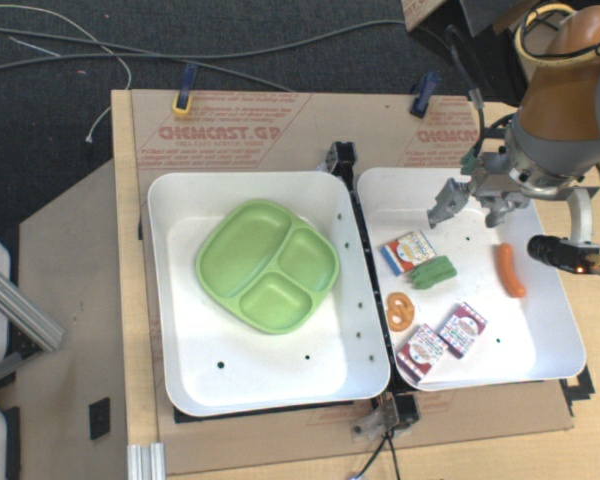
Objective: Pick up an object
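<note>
My gripper (472,210) hangs over the far part of the right bin (560,353). Its two fingers are spread open and hold nothing. Just below it in the camera view lie a small red, white and blue packet (408,251) and a green block (432,272). An orange carrot-like piece (510,270) lies to the right of them. Nearer the front are an orange pretzel (400,311) and two maroon packets (461,329) (421,351). A green divided plate (268,265) sits in the left bin (180,368).
The bins meet at a black divider (368,278) with a clamp (340,156) at its far end. Blue clips (186,90) (424,95) pin the cardboard base. Cables run across the dark floor at the far left.
</note>
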Controlling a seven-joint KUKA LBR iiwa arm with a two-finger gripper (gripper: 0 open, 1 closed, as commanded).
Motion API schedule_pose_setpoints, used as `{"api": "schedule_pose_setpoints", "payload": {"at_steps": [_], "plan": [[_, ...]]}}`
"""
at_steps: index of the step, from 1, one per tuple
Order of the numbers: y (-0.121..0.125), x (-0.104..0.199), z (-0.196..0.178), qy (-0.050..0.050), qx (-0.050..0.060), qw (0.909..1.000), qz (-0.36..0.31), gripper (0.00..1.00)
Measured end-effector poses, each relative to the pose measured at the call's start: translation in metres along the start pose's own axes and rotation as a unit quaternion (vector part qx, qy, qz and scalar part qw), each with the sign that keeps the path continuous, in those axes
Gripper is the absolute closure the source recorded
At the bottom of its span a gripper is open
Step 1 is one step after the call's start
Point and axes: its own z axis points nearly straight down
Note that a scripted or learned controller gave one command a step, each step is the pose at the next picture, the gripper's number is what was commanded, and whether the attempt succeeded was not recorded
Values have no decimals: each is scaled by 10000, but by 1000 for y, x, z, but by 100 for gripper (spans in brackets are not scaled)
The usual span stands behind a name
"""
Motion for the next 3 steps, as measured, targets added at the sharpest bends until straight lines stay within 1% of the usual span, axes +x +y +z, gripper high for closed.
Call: {"api": "schedule_pose_setpoints", "payload": {"at_steps": [1,2,3], "plan": [[2,0,-6,-7,-62,10000,-12,0],[7,-5,51,-6,-57,10000,-8,0],[6,-1,94,-1,-35,10000,-12,0]]}}
